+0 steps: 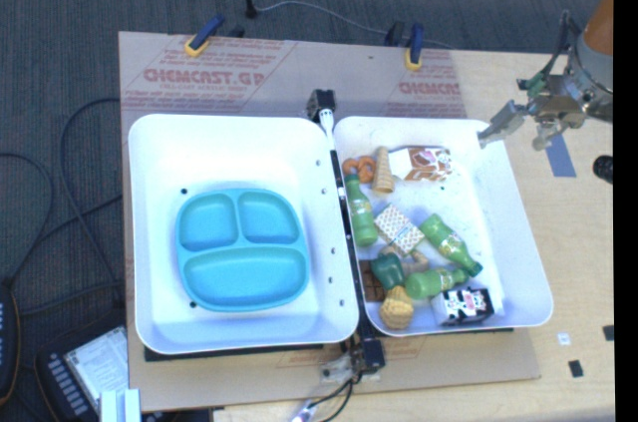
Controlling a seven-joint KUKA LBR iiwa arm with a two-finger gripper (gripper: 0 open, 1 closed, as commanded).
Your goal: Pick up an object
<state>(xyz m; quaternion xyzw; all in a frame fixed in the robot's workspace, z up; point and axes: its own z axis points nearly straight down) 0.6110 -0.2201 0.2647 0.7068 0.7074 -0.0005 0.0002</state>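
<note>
Toys crowd the right bin point(518, 240), and the places below are given from that bin. At its near rim sits a black-and-white cow-patterned block point(467, 305), with a tan ridged toy point(397, 309) just to the left of it at the near left corner. Slightly farther in, a green bottle-shaped toy point(430, 284) lies on its side, and another green piece point(450, 245) lies slanted just beyond it. A dark green cube point(389, 268) rests near the bin's left wall, touching a brown piece beside it. Toward the middle lies a checkered packet point(399, 227), and a green bottle point(360, 213) runs along the left wall. At the far end are an ice-cream cone toy point(383, 170), an orange croissant-like toy point(361, 166) and a white snack packet with red print point(421, 164).

Left of this bin stands the left bin point(159, 161), holding a blue divided plate point(242, 247). Both bins rest on a cardboard sheet point(199, 76) on the tabletop point(583, 300).

Beyond the right bin's far right corner, outside its rim, hangs the gripper point(523, 126); its fingers are spread apart and grasp nothing, well apart from every toy.
</note>
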